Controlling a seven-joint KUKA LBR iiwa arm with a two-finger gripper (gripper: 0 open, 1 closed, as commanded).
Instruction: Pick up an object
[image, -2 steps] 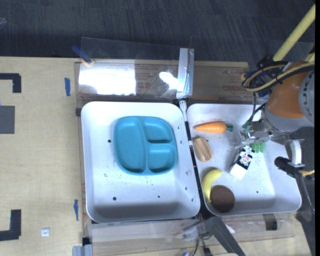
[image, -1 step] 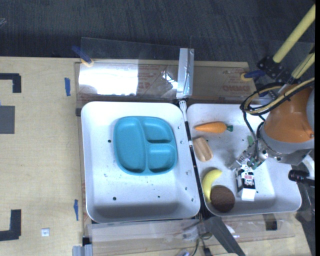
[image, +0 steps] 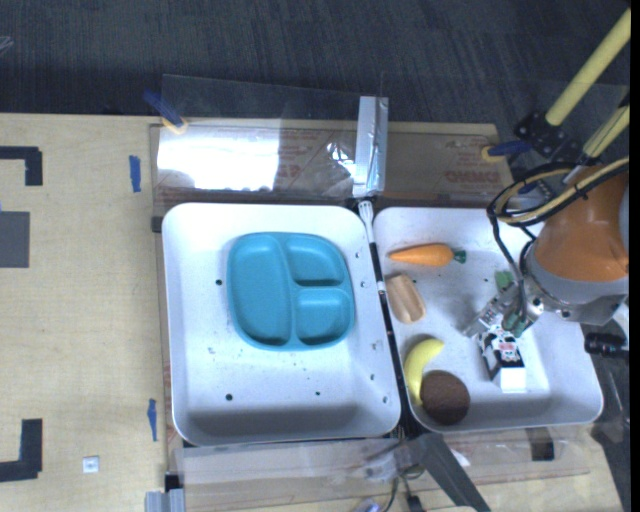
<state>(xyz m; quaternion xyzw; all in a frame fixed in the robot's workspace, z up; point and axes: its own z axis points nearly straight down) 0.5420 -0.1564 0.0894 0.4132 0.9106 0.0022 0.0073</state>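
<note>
My gripper (image: 497, 322) hangs over the middle of the right bin (image: 570, 400), below the orange wrist band. In that bin an orange carrot (image: 424, 256) with a green end lies at the back left, and a tan bread-like piece (image: 405, 298) sits just in front of it. Closer to the front left are a yellow fruit (image: 420, 360) and a brown round object (image: 445, 394), touching each other. The gripper stands to the right of all these, apart from them, with nothing visibly held.
The left bin (image: 190, 300) holds a blue divided plate (image: 290, 288). A clear plastic sheet and a metal strip (image: 370, 145) stand behind the bins. The bins' shared wall (image: 378, 310) runs between the plate and the food items.
</note>
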